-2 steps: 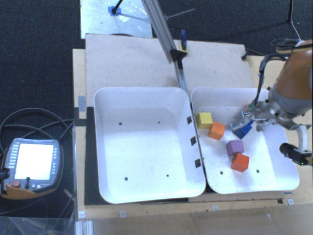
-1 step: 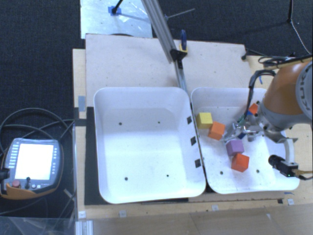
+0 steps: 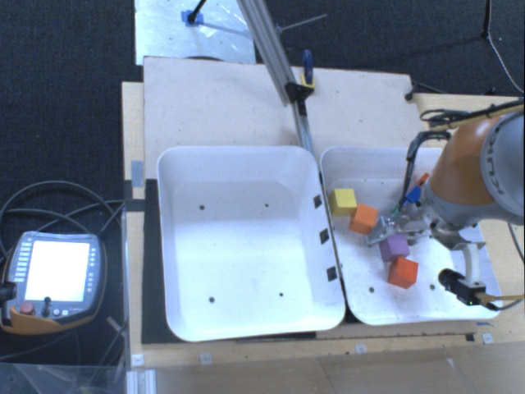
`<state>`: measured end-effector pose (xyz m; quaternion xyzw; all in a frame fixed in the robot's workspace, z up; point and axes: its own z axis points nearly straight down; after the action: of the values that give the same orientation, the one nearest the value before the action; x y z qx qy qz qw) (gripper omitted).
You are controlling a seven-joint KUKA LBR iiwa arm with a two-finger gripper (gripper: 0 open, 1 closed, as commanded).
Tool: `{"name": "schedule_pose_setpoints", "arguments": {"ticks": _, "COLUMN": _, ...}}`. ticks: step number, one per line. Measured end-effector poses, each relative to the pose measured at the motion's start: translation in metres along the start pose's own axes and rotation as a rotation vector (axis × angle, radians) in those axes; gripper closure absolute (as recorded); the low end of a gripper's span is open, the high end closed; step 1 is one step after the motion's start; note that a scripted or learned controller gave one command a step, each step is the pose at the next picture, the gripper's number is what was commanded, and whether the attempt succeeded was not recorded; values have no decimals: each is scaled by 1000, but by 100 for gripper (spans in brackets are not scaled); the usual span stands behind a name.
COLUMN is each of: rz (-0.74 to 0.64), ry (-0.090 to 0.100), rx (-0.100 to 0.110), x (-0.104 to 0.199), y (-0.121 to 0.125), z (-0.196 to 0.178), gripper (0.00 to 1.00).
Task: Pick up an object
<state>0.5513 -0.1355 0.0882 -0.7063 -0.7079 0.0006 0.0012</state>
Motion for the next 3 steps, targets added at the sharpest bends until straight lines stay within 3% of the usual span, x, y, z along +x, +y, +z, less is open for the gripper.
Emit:
{"name": "schedule_pose_setpoints", "arguments": {"ticks": 1, "rz": -2, "ry": -1, "rx": -5, "x": 0, "y": 1, "z": -13, "gripper": 100}}
{"name": "schedule_pose_setpoints", "arguments": {"ticks": 2, "rz": -3, "ry": -1, "rx": -8, "x": 10, "y": 2, "z": -67, "gripper": 100}}
{"name": "schedule_pose_setpoints", "arguments": {"ticks": 3, "rz": -2, "ry": -3, "rx": -10, "x": 0, "y": 6, "z": -124, "gripper": 100}}
